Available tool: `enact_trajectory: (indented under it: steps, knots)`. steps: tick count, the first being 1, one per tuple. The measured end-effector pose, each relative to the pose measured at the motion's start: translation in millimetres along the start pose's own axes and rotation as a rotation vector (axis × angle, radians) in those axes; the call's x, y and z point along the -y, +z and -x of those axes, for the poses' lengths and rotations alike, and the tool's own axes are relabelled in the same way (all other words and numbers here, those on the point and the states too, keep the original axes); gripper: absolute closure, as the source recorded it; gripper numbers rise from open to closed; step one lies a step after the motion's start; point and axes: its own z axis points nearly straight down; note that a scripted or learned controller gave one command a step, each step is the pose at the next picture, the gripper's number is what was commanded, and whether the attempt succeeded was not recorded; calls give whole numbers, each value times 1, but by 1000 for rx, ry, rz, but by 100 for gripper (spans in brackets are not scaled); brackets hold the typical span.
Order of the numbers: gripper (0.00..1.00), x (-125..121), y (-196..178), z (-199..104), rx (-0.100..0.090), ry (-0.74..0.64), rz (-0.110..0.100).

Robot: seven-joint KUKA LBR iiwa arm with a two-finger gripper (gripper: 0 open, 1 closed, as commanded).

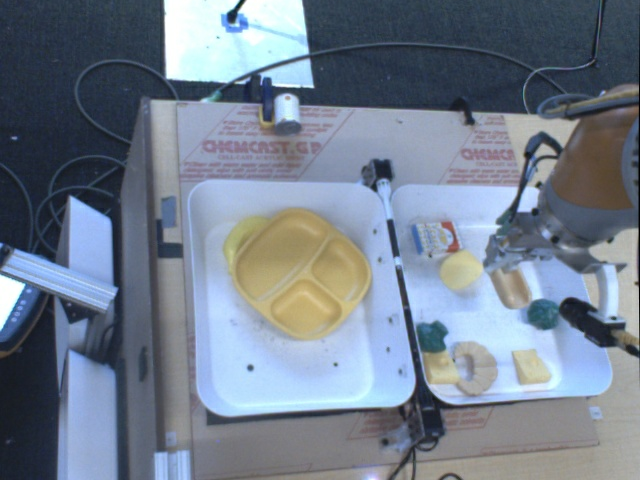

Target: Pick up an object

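The end effector (504,256) hangs low over the right bin (590,383), at the end of the grey and orange arm (595,173) that reaches in from the right. Whether it is spread or pressed together I cannot tell, as the wrist hardware covers its tips from this slant. Nothing can be seen held in it. A tan loaf-shaped piece (512,289) lies in the bin just beside its lower end, and whether the 2 touch is not clear. A yellow ball (460,270) sits just to the left of the end effector.

The arm hides the upper right part of the right bin.

Around them in the same bin lie a red and white carton (435,236) near the upper left corner, a dark green lump (543,314) right of the tan piece, another green lump (432,335) by the left wall, a pale ring (476,366) along the front, and 2 yellow blocks, 1 touching the ring's left (439,368) and 1 apart to its right (531,366).

The left bin (250,383) holds a yellow divided plate (300,273) that rests on a second yellow item (238,240), mostly covered. Both bins stand on the table (420,138).
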Motion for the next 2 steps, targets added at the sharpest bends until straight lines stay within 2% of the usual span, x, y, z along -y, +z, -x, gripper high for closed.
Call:
enact_trajectory:
  steps: [1,2]
  knots:
    - [100,16,6,36,1,1,-1]
    - [100,-15,53,-20,-2,-2,-1]
